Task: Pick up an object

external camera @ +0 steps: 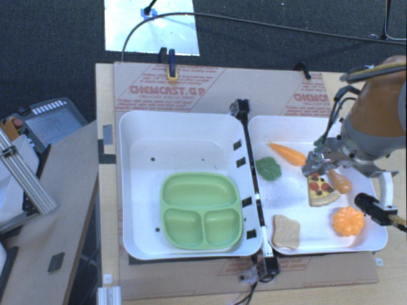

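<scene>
Reaching in from the right, I hung my gripper (316,164) low in the right bin (375,237), just above the pizza slice (322,190), whose long axis ran away toward the near wall, nothing visibly held, its spread hidden.

Two white bins (184,122); one green divided plate (200,210).
Toy food: one carrot (287,153), one green leafy piece (268,168), one pizza slice (322,190), one sausage (339,182), one bread slice (286,231), one orange pumpkin (348,222).

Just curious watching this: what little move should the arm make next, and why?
Probably a short drop straight down. The gripper hovers at the top edge of the pizza slice, between the carrot and the hot dog, and holds nothing that I can see.
</scene>
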